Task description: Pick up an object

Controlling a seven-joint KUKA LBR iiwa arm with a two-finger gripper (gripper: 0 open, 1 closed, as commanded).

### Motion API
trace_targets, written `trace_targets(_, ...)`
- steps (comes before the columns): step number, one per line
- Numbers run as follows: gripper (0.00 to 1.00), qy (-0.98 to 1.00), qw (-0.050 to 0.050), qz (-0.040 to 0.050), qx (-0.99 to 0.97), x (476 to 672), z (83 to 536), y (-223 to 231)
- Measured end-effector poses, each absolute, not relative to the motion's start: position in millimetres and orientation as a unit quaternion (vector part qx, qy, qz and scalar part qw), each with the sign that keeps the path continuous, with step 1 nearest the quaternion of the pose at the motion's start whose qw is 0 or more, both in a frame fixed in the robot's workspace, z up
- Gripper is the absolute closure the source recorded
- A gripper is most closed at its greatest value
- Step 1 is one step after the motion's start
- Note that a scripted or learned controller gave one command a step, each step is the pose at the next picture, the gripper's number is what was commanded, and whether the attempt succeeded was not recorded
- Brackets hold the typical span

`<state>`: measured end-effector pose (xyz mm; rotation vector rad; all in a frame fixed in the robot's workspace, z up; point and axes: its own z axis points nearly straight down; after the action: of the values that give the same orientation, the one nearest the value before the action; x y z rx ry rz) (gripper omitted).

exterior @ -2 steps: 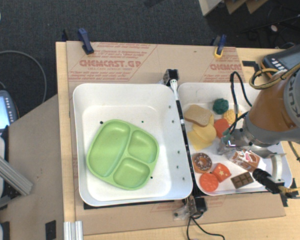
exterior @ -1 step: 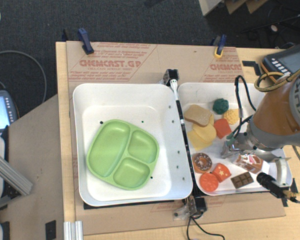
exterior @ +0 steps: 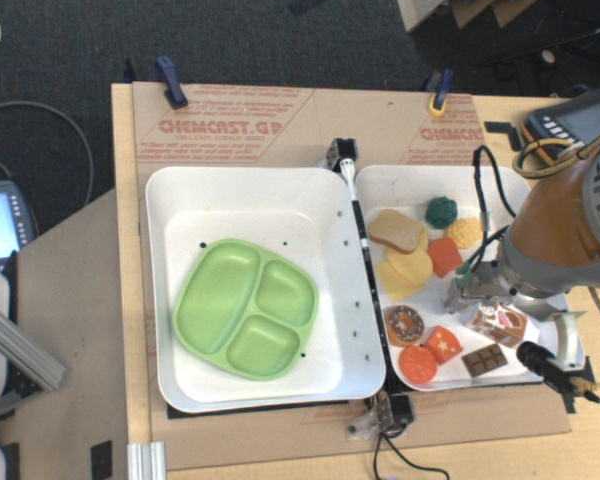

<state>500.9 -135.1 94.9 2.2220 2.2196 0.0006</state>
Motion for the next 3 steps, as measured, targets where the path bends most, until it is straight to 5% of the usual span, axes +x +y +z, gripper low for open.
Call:
trace_targets(1,1.00,0.706,-0.001,-0.0005,0.708,492.5,84.0,-154.6)
trace_targets(3,1.00,0.707,0.000,0.0003,0.707,485.4,94.7,-115.9)
